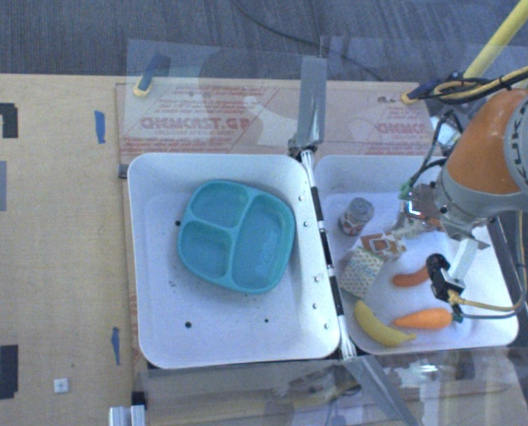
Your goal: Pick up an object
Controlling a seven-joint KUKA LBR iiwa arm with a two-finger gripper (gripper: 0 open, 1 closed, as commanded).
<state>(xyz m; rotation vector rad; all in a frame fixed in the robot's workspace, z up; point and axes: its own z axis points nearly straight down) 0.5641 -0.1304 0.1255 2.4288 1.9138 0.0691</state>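
The tool hung above the right shallow white bin, beside a small grey can; its grip could not be told.

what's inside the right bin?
The right bin holds a small can, a patterned box, a banana, a carrot and a smaller orange piece. The arm covers its right side, so anything beneath is hidden.

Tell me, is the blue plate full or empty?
Empty: the blue plate in the left bin shows three bare compartments, with nothing lying in them.
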